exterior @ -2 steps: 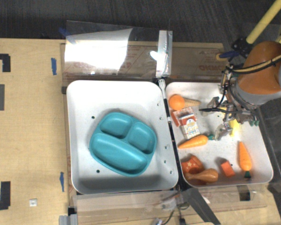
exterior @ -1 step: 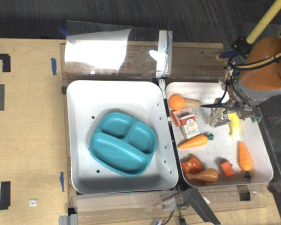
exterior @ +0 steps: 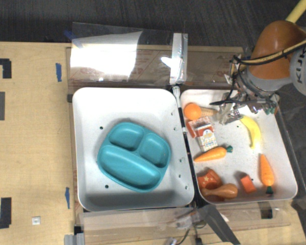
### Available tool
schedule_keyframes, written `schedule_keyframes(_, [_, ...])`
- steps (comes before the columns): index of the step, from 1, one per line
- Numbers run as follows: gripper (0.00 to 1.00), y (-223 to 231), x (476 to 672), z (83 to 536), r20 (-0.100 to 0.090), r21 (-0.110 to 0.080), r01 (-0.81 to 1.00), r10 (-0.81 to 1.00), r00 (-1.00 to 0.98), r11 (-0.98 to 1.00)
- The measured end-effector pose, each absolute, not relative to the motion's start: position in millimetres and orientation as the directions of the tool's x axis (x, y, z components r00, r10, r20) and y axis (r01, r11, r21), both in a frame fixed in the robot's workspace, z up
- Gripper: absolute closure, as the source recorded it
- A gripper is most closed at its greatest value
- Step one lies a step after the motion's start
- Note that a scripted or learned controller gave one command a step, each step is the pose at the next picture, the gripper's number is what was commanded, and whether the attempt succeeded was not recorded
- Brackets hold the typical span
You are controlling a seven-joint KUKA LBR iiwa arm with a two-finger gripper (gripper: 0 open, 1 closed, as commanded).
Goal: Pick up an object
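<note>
Grey metal fingers of the gripper (exterior: 233,107) hang low over the far part of the right bin (exterior: 284,152), under the orange band of the arm (exterior: 275,47); whether they are spread or closed, I cannot tell, and nothing shows between them. Just to the gripper's near right lies a banana (exterior: 252,130). Just to its left sits an orange fruit (exterior: 192,111), and nearer than that a small printed carton (exterior: 203,132) touching it. Further toward the near rim lies a carrot (exterior: 211,154) across the bin, with a second carrot (exterior: 266,171) upright along the right wall. At the near rim sit a red item (exterior: 209,179), a brown pear-shaped piece (exterior: 222,191) and a small orange block (exterior: 248,184). Well off to the left, the left bin (exterior: 86,111) holds a teal divided plate (exterior: 134,155).
</note>
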State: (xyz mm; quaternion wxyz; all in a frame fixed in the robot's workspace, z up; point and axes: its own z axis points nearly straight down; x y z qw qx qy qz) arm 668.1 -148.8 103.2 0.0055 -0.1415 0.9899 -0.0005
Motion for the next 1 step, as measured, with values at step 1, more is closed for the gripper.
schedule_keyframes(1, [1.0, -211.4, 665.1, 88.0, -0.01, -0.007, -0.533, -0.533, -0.846, 0.846])
